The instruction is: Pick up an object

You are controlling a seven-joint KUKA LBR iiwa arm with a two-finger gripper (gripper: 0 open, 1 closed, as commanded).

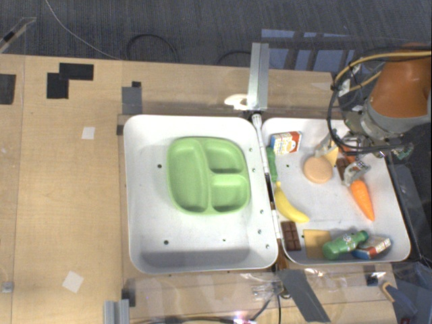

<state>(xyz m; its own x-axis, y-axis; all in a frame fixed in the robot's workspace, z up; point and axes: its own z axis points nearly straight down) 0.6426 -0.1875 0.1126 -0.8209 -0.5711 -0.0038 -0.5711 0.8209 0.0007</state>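
Observation:
The right bin [398, 245] holds several objects. A round tan bun [318, 171] lies near its middle and an orange carrot [363, 199] lies to the right of the bun. A small milk carton [285, 142] sits at the far left, and a yellow banana [289, 207] lies along the left wall. A green bottle [343, 244] and a red and blue can [375, 248] lie at the front. The arm's orange band [399, 90] hangs over the bin's far right corner. My gripper [350, 165] is low between the bun and the carrot's top end.
The left bin [145, 241] holds a green divided plate [206, 174]. A brown chocolate bar [290, 234] and a tan block [315, 237] lie at the right bin's front left. A green strip [271, 164] lies beside the dividing wall. Black cables [337, 106] loop off the wrist.

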